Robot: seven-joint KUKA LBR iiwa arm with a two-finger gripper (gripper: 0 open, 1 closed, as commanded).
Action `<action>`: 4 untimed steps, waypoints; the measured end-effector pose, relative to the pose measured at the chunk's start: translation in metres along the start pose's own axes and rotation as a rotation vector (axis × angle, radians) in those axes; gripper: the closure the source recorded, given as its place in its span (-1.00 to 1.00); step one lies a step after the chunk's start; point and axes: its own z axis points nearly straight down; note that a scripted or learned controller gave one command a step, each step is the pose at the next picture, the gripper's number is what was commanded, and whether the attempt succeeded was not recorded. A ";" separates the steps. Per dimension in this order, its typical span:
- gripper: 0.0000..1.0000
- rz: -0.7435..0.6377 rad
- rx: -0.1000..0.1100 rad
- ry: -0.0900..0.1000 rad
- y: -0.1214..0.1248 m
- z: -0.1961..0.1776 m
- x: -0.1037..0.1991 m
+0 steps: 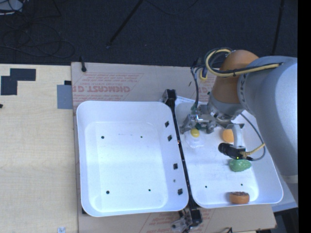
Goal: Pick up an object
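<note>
While the jaws (196, 125), grip unclear, hover by a yellow object (195, 133), green (240, 165) and orange (239, 197) items lie nearby.

Grey arm (272, 96) sweeps in from the right edge, orange band up top, gripper (197, 129) low at center-right.

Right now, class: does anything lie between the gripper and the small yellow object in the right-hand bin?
Nothing visible does. The gripper hangs right over the small yellow object near the right-hand bin's upper left. The green object and orange objects lie off to the side.
</note>
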 end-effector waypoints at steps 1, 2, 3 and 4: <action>1.00 -0.002 0.002 0.002 0.001 -0.012 0.000; 1.00 0.008 -0.028 -0.003 -0.086 -0.008 -0.040; 1.00 -0.005 -0.009 0.005 -0.117 -0.106 0.048; -1.00 0.003 -0.002 0.002 -0.117 -0.099 0.044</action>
